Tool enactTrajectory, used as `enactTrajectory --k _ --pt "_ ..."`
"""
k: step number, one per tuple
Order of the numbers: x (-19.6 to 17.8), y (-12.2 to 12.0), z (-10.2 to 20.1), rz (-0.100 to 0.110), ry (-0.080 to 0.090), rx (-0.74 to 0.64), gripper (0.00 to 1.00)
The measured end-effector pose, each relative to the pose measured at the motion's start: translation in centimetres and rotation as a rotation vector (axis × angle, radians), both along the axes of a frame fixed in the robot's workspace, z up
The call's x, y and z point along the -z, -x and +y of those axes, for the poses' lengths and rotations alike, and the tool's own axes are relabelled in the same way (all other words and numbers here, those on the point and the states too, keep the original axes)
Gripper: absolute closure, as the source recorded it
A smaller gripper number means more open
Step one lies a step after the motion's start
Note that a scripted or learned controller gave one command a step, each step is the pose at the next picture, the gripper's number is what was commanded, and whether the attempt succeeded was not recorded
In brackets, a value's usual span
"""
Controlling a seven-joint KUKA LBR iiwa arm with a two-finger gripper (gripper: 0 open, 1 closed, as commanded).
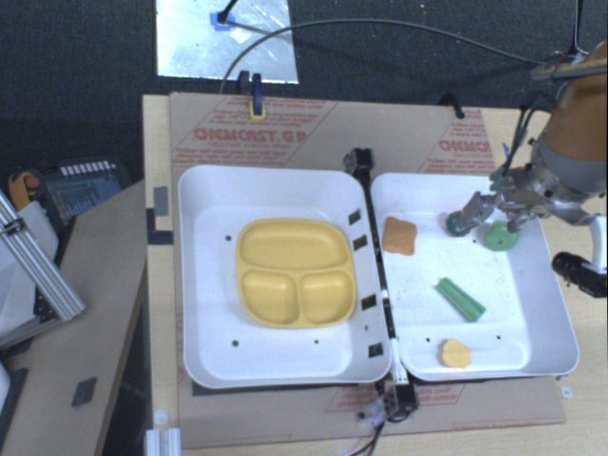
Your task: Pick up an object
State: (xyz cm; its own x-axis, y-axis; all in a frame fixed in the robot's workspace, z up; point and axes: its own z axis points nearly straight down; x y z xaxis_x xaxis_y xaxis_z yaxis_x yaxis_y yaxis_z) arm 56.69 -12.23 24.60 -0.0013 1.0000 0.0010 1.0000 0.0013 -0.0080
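My gripper (480, 228) hangs over the back of the right bin (541, 350), reaching in from the right. It is open, one fingertip (460, 222) to the left and the other to the right, and I see nothing between them. An orange-brown piece (399, 236) lies on the bin floor to the gripper's left, near the divider. A green block (461, 298) lies slantwise in the middle of the bin, in front of the gripper. At the front of the bin sits a small yellow piece (455, 353).
The left bin (204, 255) holds a yellow divided plate (293, 272). A black hinge strip (372, 255) runs between the two bins. Cables cross the dark floor behind the bench, and a metal plate (223, 27) lies at the back left.
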Motion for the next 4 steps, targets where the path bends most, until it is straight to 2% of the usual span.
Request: enactTrajectory --k 1,2,3,4 --pt "-0.5 -0.2 0.0 -0.009 0.001 -0.002 0.0" --pt "3.7 -0.3 -0.1 -0.006 0.001 0.0 0.0" --pt "8.7 0.6 -0.4 -0.005 0.0 0.001 0.0" --pt "15.0 0.4 -0.2 -0.004 0.0 0.0 0.0"
